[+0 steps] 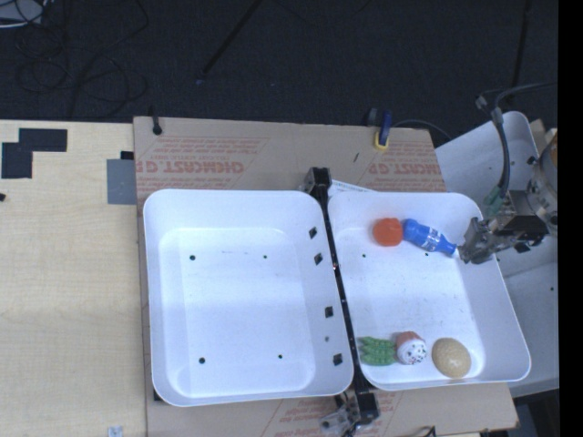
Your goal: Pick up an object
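Blue bottle [429, 237]: lying on its side in the far part of the right bin [496, 303], long axis running from upper left to lower right across the view; which end carries the cap is too blurred to tell.
Neighbours: an orange ball [387, 231] is sitting just beside the bottle's left end.
Gripper [475, 246]: hanging at the right bin's right rim, just beside the bottle's right end; whether it is touching the bottle cannot be told, and nothing is showing between its jaws.
Near corner of right bin: a green toy [376, 350], a white ball with red spots [411, 348] and a tan egg-shaped object [451, 357] are resting in a row along the near wall.
Left bin [164, 244]: sitting beside the right one, their inner walls meeting under a black divider strip [330, 280].
Surface: both bins are standing on a brown cardboard sheet [237, 157] with red print, which is lying over a pale wooden bench [64, 289].
Room: a dark floor with cables [73, 25] is stretching behind the bench.
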Controlling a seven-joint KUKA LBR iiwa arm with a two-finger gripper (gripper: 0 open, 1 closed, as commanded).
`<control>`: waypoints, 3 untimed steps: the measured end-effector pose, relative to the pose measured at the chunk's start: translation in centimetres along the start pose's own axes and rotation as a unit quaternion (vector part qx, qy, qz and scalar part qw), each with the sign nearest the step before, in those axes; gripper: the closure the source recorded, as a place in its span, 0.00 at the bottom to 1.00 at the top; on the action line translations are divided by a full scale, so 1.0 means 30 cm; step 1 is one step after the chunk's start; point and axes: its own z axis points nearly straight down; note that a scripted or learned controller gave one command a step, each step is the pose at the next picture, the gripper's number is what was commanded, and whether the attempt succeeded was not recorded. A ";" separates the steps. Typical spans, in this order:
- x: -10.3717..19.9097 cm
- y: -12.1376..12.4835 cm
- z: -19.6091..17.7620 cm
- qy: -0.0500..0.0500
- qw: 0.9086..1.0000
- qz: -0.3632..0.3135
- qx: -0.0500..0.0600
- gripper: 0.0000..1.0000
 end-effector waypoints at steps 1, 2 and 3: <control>-0.029 0.085 -0.016 0.000 1.000 0.001 0.001 1.00; -0.054 0.165 -0.095 0.000 1.000 -0.001 0.000 1.00; 0.066 0.150 0.266 0.001 1.000 -0.001 0.007 1.00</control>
